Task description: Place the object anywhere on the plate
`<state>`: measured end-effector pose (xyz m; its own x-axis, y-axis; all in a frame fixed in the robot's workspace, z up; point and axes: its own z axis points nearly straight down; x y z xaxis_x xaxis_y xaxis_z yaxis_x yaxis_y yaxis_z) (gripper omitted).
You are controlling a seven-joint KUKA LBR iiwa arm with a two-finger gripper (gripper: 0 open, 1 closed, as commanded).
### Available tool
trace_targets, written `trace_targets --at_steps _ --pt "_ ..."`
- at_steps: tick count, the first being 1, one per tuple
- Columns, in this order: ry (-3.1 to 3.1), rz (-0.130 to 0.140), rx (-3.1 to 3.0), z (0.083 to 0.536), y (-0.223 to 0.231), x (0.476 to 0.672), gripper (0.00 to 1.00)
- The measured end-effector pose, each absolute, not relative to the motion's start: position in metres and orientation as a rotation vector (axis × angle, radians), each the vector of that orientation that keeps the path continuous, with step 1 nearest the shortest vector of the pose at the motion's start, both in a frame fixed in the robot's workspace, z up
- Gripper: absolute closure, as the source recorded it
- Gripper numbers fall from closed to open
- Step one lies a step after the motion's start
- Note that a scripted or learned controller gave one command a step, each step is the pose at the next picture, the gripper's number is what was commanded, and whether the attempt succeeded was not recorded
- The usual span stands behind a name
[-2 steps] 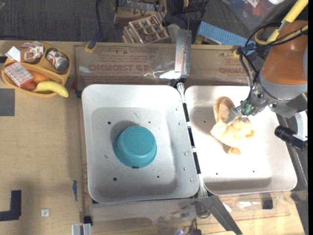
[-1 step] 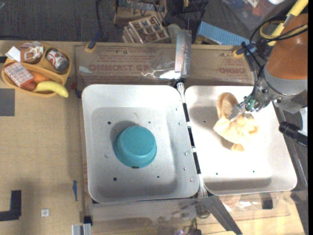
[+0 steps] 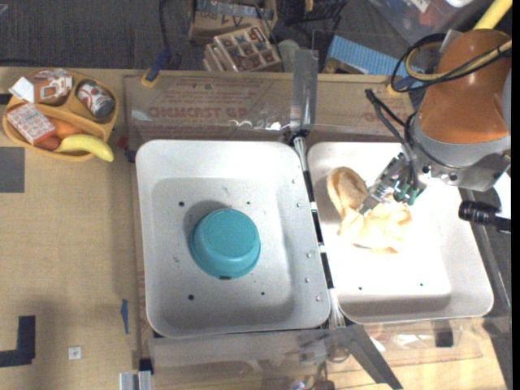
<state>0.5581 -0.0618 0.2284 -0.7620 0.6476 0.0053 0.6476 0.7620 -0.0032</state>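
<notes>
The desk carries two shallow white bins side by side. The left bin, centre frame, holds one teal plate, round and seemingly turned dome-up, slightly left of and below that bin's middle. The right bin holds one object: a limp, pale tan piece, apparently soft, lying in the bin's upper left part, with its long axis running from upper left to lower right; the darker, rounded end points toward the upper left. One grey arm with an orange band enters from the upper right of the frame. Its gripper sits directly over the object, tips at or touching its upper surface; how far it is open, and whether it has hold of anything, cannot be determined. One yellow tray in the upper left of the frame holds a banana and small packaged items. Embossed lettering on the panel above the left bin is not legible.
</notes>
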Motion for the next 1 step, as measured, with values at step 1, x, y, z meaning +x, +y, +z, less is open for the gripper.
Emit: trace_targets --at_steps 1 --pt "-3.099 -0.001 -0.481 0.2157 -0.0167 0.5439 1.0"
